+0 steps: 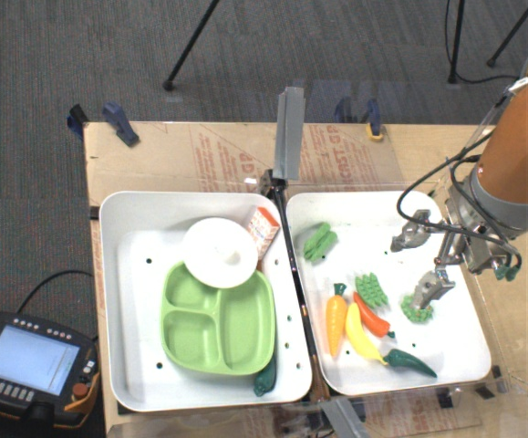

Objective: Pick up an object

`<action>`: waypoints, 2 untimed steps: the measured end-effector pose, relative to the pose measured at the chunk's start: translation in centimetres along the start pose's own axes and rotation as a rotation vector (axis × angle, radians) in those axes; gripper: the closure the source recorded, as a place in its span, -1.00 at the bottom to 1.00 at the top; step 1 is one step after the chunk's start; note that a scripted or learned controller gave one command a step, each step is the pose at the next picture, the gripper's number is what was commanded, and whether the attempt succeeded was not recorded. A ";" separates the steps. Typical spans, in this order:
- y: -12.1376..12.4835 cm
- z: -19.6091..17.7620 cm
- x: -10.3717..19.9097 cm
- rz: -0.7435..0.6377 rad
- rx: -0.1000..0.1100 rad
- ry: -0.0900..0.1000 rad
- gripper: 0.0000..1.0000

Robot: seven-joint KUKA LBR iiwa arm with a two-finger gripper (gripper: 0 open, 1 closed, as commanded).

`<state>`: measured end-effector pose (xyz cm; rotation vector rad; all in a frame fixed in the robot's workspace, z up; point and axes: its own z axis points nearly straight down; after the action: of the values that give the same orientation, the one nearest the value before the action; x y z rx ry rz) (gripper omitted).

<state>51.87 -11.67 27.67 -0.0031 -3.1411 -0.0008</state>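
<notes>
My gripper (420, 265) hangs over the right part of the right bin (478, 322), with the fingers spread open and only white bin floor between them. A small green broccoli-like piece (417, 315) lies just below the nearer finger (430, 291), right by its tip. Left of it lie a bumpy green vegetable (370, 289), a red chili (372, 317), a yellow banana (362, 336), an orange carrot (336, 322) and a dark green pepper (411, 362). A leafy green piece (319, 241) sits toward the bin's back left.
The left bin (127, 245) holds a green divided tray (218, 322), a white round plate (222, 253), an orange-and-white carton (264, 230) and a dark green item (264, 380) at its front right corner. A grey post (289, 140) rises behind the divider. A teach pendant (31, 363) lies at the lower left.
</notes>
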 end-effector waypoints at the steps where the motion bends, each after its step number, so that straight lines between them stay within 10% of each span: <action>1: 2.7 17.7 3.0 -0.081 -0.002 0.007 -1.00; 2: 3.1 19.0 -0.2 -0.062 -0.001 0.001 -1.00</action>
<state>52.10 -8.54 8.65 0.0948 -3.1387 -0.0026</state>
